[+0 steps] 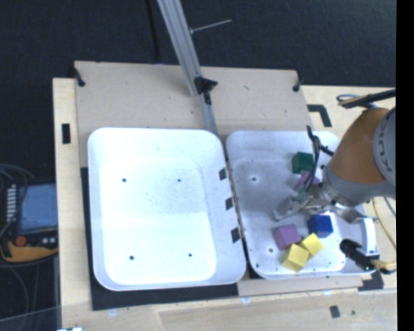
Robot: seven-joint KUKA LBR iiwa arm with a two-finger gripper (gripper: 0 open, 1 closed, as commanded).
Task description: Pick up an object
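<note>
Grey-and-orange arm's pincer [295, 207] is hovering low in right white bin [262, 157] — among green cube [303, 162], blue cube [321, 224], purple block [286, 236]; finger state unclear.

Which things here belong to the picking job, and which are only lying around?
Job: end effector; green block; blue block; purple block; yellow blocks; right bin.

Lying about: left bin; blue box; metal rail.

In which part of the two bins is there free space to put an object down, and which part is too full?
The left bin is bare across its floor. In the right bin, the strip beside the divider is free. Its right half is crowded: green block, purple block, two yellow blocks, blue block and the hand.
</note>
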